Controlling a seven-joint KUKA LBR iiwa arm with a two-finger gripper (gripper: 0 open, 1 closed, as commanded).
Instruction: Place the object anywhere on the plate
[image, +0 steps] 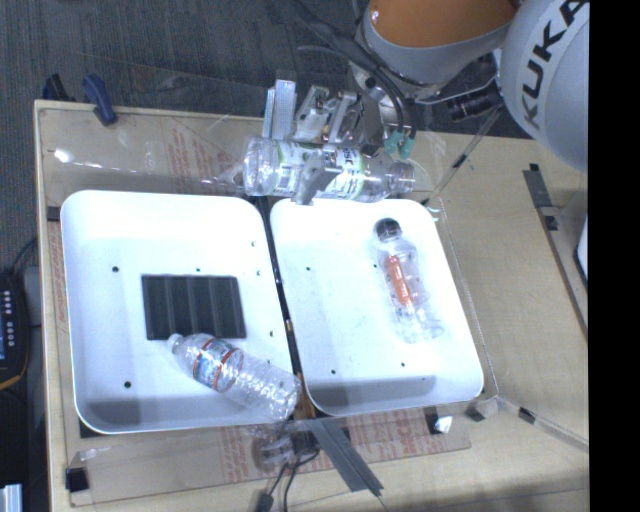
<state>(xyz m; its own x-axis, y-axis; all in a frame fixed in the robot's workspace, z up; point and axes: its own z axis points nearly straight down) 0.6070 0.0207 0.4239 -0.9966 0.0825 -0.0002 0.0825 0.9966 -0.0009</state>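
The gripper (300, 125) hangs at the bins' far edge, seemingly clamped on a clear bottle (325, 178), though glare blurs the fingers; the black plate (193, 306) lies left.

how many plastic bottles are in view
3: one bottle lies in the left bin near its front right corner, one bottle lies in the right bin, and one bottle is at the gripper above the bins' far edge.

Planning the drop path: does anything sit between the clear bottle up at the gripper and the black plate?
Nothing visible does. The clear bottle at the gripper is over the bins' far rims, and the black plate lies bare in the left bin. Another bottle lies just past the plate's near edge, off that path.
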